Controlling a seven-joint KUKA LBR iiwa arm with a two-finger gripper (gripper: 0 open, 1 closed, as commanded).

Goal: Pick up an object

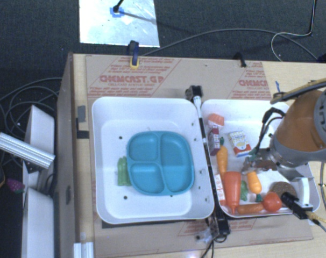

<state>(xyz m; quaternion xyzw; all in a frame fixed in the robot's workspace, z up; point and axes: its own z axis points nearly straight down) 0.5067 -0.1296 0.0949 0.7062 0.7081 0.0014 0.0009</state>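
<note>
The grey arm with its orange band (308, 125) reaches in over the right-hand shallow white bin (243, 107), its two-finger gripper (258, 164) low among the toys near that bin's middle; whether the tool is spread or pinching anything cannot be told. Candidate objects crowd the bin's left wall and front edge: a small orange carrot-shaped toy (221, 159), a red and orange bottle-shaped toy (232, 189), a short yellow-orange toy (253, 182) just beside the gripper, a red tomato-like ball (271, 201), a long orange carrot (250, 209) along the front edge, and a small white carton (238, 141) toward the back. The left-hand bin (114, 109) holds a turquoise divided plastic plate (160, 163) and a green strip (122, 172). Likely risks: rounded pieces rolling aside, neighbours touching being nudged or caught together, or closing on nothing.
</note>
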